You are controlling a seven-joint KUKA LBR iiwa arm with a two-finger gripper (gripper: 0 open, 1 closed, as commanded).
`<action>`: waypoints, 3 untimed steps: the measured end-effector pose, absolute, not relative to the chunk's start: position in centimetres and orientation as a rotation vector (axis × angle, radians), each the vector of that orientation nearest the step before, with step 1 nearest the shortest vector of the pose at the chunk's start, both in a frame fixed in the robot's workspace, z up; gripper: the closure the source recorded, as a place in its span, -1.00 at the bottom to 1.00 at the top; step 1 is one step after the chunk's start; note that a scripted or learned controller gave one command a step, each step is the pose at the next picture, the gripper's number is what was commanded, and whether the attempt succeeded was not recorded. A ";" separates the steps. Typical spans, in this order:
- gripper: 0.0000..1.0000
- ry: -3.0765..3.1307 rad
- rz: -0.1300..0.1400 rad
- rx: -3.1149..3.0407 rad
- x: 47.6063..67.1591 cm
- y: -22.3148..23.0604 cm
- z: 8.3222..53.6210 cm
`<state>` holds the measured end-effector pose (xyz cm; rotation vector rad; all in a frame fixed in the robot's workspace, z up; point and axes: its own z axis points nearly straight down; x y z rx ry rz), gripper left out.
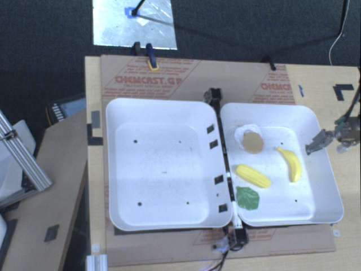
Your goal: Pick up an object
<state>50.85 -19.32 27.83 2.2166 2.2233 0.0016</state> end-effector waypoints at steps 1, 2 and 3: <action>-1.00 2.236 -0.002 2.216 54.1 -15.3 16.4; 1.00 2.224 0.003 2.214 54.2 -15.7 18.1; 1.00 2.233 0.006 2.207 57.5 -8.5 18.1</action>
